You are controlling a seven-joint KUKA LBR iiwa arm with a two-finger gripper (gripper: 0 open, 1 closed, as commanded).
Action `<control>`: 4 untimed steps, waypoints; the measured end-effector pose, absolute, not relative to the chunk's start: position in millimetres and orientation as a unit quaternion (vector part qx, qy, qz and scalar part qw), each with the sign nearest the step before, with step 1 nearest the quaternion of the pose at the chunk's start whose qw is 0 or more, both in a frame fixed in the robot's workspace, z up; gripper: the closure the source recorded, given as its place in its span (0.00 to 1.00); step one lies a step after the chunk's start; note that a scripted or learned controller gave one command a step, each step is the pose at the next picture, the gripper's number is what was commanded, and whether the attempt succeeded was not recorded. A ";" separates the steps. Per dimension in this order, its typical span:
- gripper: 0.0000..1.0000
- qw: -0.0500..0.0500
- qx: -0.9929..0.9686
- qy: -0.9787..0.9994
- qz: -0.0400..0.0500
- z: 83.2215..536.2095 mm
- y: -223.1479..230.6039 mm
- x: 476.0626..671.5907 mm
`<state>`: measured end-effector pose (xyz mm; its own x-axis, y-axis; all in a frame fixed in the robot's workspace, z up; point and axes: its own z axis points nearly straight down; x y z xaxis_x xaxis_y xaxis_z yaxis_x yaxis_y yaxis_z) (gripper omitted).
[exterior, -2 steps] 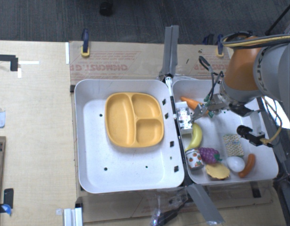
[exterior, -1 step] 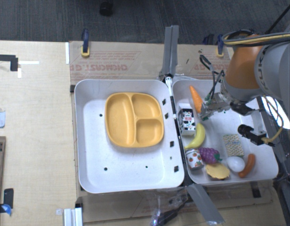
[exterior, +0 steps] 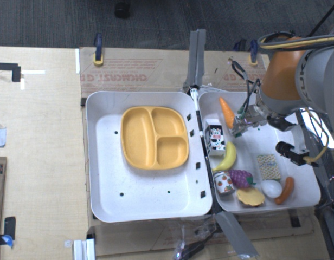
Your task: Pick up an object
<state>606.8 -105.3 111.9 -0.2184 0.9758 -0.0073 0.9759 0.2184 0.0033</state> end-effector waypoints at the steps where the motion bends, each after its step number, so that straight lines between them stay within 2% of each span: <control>1: 0.00 0.005 0.625 0.780 -0.002 112.5 -106.4 606.9; 2: 0.00 0.001 0.681 0.733 0.000 132.6 -104.2 608.3; 3: 0.00 0.011 0.677 0.736 0.007 105.7 -99.8 600.2; 4: 1.00 0.012 0.678 0.735 0.006 116.2 -102.2 600.8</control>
